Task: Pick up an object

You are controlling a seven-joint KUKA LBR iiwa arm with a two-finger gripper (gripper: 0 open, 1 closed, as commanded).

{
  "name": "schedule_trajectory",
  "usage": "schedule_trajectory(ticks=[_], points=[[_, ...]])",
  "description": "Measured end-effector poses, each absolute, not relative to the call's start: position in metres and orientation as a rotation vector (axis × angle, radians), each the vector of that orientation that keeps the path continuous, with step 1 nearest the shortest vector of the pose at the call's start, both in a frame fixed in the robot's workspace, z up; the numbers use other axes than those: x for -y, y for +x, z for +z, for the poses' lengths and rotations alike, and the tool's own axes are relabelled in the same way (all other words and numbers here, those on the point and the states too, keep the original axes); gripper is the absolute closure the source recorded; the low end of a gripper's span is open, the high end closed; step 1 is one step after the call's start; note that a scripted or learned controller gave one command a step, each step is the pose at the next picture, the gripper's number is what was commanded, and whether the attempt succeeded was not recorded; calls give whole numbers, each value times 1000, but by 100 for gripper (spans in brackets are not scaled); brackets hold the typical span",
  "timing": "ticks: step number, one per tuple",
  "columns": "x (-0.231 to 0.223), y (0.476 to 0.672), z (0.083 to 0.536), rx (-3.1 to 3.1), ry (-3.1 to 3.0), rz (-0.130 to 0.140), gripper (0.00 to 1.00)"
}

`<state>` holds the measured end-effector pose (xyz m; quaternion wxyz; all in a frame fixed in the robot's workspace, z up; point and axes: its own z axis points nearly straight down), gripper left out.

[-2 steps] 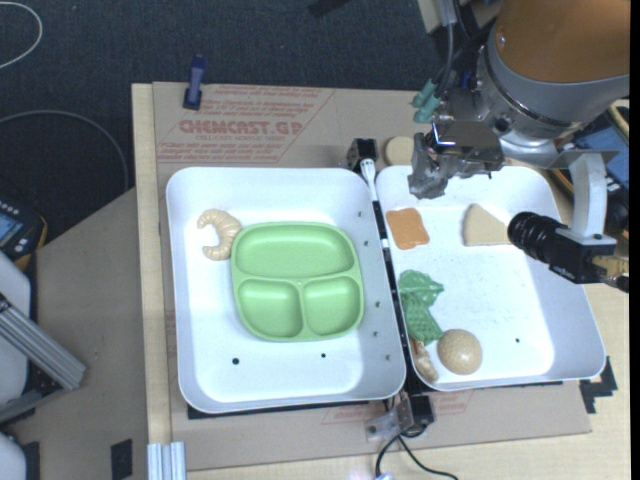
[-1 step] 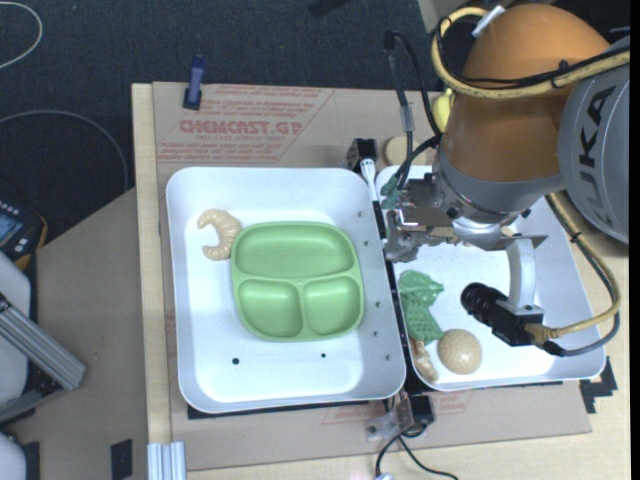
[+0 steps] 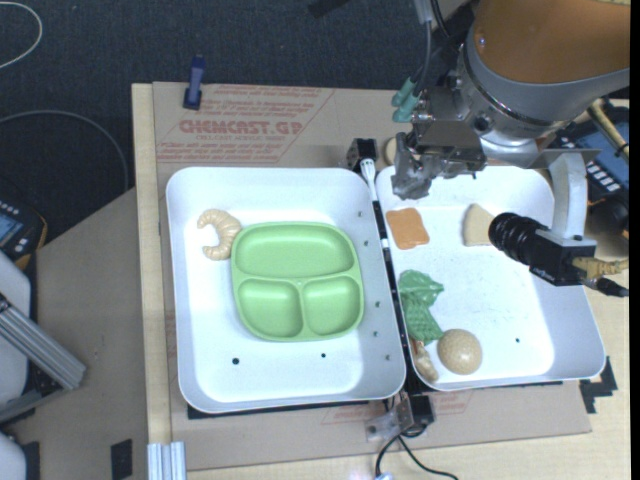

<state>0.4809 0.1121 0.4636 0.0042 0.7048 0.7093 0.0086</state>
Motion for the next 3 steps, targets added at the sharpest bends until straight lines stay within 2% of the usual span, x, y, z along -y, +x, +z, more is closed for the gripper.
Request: schedule_trajectory(ticks=[1,2,3], points=[[-77,477,299,-2222,2234,-24,100],[-85,480,459,-2217,2211,25,100],[-51,481,284,-2222,2233,-20,100]])
